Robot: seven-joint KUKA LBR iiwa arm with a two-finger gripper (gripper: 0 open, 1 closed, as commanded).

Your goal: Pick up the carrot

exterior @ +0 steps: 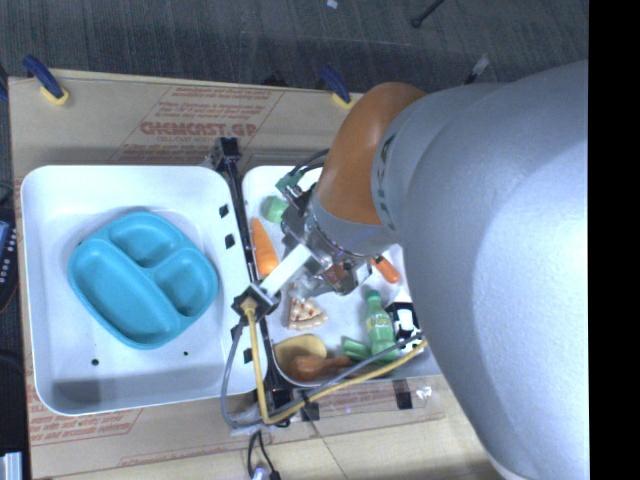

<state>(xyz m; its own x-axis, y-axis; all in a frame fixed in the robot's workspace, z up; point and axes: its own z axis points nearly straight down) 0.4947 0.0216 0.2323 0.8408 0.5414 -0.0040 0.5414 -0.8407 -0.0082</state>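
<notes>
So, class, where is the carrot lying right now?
The carrot lies in the right bin, along its left wall, below a green item.

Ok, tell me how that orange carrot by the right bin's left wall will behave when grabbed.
The long, tapered orange carrot looks like a smooth, rigid toy, so it probably stays stiff rather than bending. Its rounded shape suggests it could roll or slip from a pinch. It lies along the shallow white right bin's wall, which may crowd one side of the claw.

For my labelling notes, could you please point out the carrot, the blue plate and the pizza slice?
carrot (264,248): camera view, mid-length.
blue plate (143,276): camera view, centre divider.
pizza slice (304,313): camera view, its middle.
</notes>
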